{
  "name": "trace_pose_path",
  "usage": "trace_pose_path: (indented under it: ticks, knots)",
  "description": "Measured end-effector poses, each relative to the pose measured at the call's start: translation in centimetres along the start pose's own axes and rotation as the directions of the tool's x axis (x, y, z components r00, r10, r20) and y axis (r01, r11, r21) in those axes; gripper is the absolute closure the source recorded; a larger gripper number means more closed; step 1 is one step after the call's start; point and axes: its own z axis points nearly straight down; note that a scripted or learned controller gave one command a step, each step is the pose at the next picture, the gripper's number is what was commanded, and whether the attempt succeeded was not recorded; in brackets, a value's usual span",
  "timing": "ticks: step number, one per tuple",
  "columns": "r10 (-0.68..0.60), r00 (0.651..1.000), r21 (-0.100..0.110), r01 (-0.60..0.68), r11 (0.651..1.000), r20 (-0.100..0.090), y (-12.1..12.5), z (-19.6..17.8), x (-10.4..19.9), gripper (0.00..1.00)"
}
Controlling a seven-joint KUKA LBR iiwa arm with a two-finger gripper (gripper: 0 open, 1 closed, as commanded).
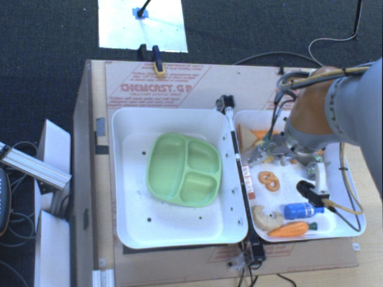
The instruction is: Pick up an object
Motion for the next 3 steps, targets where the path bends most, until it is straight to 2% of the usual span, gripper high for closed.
trace_pose_path:
  ticks: [1, 2, 3]
  knots:
    - [0.001, 1.0, 0.0, -0.001, 1.0, 0.001, 4.3, 1.0, -0.7, 0.0]
    - [-0.001, 1.0, -0.002, 0.001, 1.0, 0.0, 4.4, 0.0, -0.7, 1.0]
    - [-0.001, 1.0, -0.002, 0.001, 1.0, -0.002, 2.7, -9.1, 8.3, 1.0]
